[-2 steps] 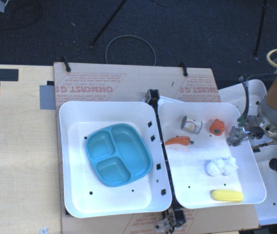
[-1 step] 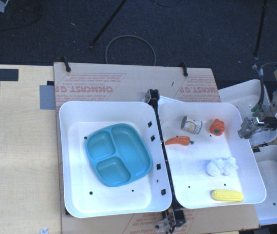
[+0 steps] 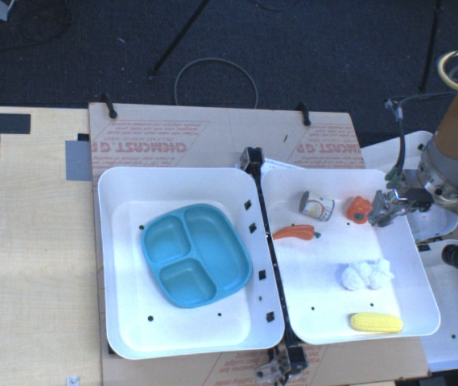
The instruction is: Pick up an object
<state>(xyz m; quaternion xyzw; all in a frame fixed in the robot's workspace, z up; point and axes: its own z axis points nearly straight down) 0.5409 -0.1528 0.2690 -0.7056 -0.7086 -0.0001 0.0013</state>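
Well, the grey arm [image 3: 446,155] comes in from the right, bent low over the far right rim of the right-hand shallow white bin [image 3: 422,296], with its dark two-finger gripper [image 3: 383,209] at that bin's upper right edge; whether it is spread or closed I cannot tell from here. The left-hand white bin [image 3: 124,215] carries a glossy blue plastic plate with three compartments [image 3: 195,253], set at a slant, with bare white floor all round it. Across the black clips of the dividing rims, the right bin has its things scattered with open floor between them. A crumpled white lump, soft like tissue or cloth [image 3: 365,275], sits toward the right side. A yellow corn-cob toy [image 3: 376,322] lies flat near the front edge. A slim orange carrot toy with a green tip [image 3: 295,232] lies near the divider. A small tipped-over can with a pale label [image 3: 316,207] rests toward the back, and a small rounded orange toy [image 3: 359,209] sits just beside the gripper.
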